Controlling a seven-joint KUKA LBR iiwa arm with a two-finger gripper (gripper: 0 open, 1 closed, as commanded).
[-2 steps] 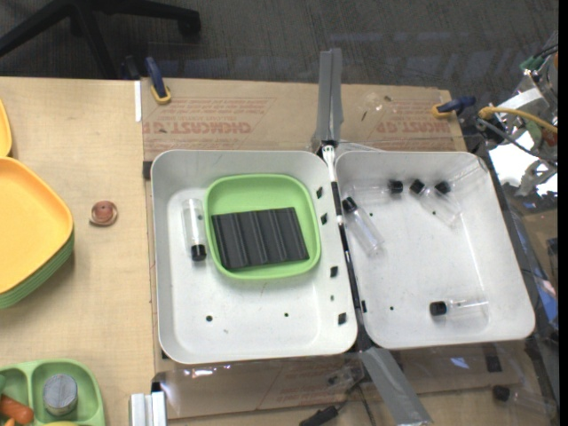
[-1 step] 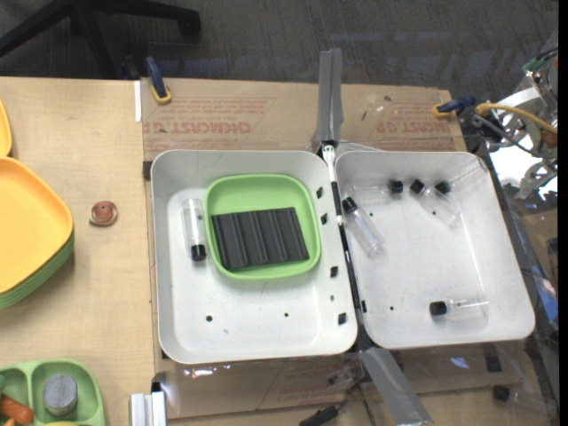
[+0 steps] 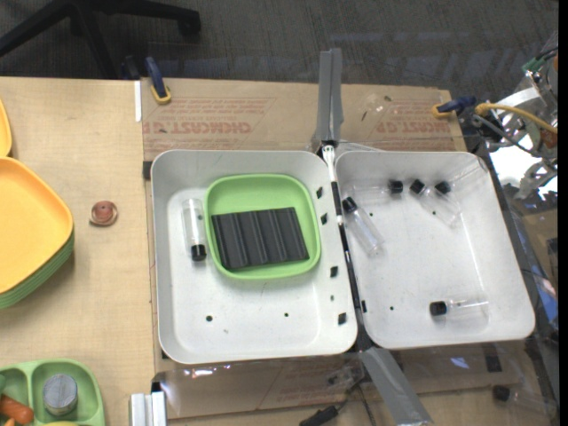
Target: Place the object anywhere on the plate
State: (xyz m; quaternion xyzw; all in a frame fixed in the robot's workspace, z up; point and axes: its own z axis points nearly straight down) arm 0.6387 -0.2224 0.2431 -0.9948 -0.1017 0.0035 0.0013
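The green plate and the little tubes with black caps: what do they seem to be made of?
The green plate looks like matte moulded plastic, with an even colour and soft rounded rim. The dark ribbed pad on it may be rubber or foam. The tubes look like clear plastic or glass, since the white bin shows through them.

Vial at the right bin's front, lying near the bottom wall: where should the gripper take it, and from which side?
Grip the vial mid-barrel, coming straight down, jaws closing across its width. It lies flat in the right bin, long axis running left to right, black cap at its left end, with open floor on both long sides.
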